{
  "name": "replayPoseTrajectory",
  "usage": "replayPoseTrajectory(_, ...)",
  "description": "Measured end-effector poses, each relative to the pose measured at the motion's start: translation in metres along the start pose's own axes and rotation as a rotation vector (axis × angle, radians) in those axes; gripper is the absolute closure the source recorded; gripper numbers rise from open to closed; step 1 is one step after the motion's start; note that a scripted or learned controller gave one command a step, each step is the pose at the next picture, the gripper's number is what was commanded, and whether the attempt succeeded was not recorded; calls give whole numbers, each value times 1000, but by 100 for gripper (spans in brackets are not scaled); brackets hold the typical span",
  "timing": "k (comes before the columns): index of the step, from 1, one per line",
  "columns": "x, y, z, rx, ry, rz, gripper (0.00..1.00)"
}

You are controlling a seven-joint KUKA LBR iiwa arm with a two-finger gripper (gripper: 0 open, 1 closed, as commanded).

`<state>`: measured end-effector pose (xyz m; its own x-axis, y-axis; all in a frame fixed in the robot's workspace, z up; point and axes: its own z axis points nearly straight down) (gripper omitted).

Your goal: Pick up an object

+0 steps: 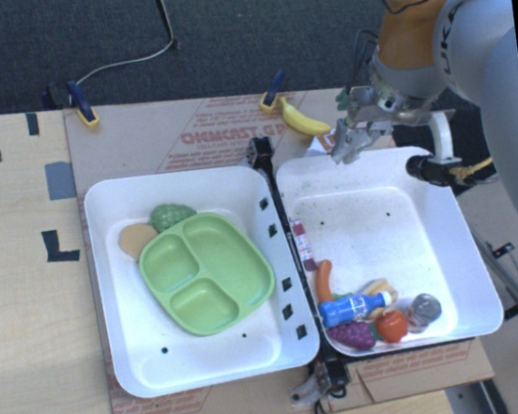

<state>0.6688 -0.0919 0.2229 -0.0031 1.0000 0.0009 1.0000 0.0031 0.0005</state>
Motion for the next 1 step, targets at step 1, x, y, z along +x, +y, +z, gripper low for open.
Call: replayPoseTrajectory(1,65,0,9,2,0,1,100)
